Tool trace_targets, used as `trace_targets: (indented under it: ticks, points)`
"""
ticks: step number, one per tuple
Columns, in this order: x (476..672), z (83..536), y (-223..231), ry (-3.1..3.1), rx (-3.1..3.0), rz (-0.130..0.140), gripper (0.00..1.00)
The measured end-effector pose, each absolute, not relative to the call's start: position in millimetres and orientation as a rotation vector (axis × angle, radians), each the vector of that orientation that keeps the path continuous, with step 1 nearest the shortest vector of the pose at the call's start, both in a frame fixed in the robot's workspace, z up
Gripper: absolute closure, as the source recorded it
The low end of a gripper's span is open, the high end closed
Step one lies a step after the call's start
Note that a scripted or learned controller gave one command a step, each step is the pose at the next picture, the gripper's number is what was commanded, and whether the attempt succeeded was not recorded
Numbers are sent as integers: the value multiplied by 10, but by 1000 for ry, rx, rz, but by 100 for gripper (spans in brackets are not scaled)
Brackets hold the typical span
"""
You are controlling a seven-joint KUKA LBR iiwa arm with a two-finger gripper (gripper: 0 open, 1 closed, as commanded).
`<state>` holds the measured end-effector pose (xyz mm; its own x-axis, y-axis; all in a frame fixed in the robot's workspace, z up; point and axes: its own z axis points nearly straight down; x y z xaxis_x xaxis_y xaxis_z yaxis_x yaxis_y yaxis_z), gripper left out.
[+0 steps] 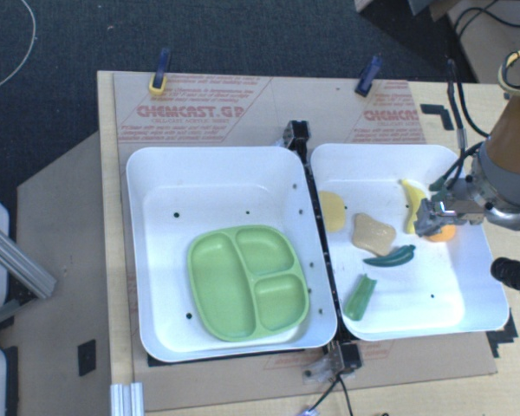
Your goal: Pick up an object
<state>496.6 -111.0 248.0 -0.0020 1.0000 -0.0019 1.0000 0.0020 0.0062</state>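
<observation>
**Two bins, one arm low over the right-hand one**

Two shallow white bins sat side by side on the table [113, 232], on a sheet of printed cardboard [243, 102] held at its far edge by a yellow clip [159, 74] and a blue clip [368, 76].

Left bin [147, 180] — held a green divided plate [246, 281] with three compartments, lying flat toward the near side, slightly right of centre.

Right bin [477, 306] — held the small items, all loose on the bin floor:
- a pale yellow round piece [332, 211] close against the left wall, next to the divider between the bins;
- a tan, bread-like chunk [374, 233] just right of it, near mid-bin;
- a dark green pepper-shaped item [392, 256] touching or just below the tan chunk, lying roughly crosswise;
- a lighter green strip [360, 297] nearer the front, tilted, apart from the rest;
- a yellow banana-like piece [412, 201] toward the far right;
- an orange object [441, 231], partly hidden under the gripper, just beside the banana piece.

The arm [507, 146] came in from the right, with its gripper [433, 217] down among the banana piece and the orange object. Whether the fingers were open, closed, or around anything could not be made out — the wrist body covered them from above. Nothing was seen lifted clear of the bin floor.

A black clamp [296, 134] sat at the far end of the seam between the bins, another [345, 356] at the near end.
</observation>
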Motion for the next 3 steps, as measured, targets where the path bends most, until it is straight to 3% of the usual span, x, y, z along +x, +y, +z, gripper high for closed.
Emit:
trace_targets:
  ticks: [1, 3]
  points:
    - [4976, 2697, -1112, 2220, 2216, 3, 100]
    - [5217, 2587, -199, 2225, 2215, 2, 100]
